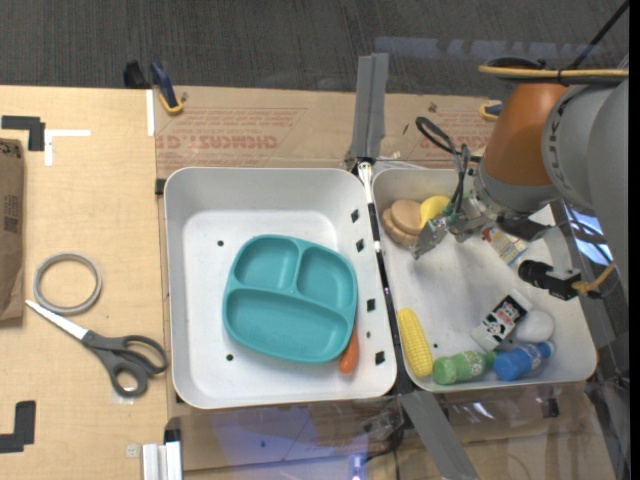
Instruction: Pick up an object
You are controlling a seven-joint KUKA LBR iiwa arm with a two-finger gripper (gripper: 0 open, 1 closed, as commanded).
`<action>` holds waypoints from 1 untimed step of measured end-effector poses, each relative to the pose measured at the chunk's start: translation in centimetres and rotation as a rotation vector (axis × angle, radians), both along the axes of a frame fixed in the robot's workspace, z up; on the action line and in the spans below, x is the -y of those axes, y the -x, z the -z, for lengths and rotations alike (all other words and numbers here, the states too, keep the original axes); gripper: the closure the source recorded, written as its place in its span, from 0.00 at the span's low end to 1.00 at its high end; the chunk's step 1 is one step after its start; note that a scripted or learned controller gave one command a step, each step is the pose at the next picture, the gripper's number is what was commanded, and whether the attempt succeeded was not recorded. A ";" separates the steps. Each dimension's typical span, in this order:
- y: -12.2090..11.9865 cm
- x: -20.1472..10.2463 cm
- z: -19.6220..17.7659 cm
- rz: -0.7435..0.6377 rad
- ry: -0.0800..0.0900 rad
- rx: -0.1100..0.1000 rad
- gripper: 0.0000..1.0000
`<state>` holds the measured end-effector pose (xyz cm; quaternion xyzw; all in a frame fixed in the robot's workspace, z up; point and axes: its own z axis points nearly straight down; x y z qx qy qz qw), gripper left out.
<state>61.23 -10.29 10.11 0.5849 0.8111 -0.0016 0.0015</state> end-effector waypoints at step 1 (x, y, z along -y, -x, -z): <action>-2.7 0.6 1.0 0.155 -0.002 -0.002 0.00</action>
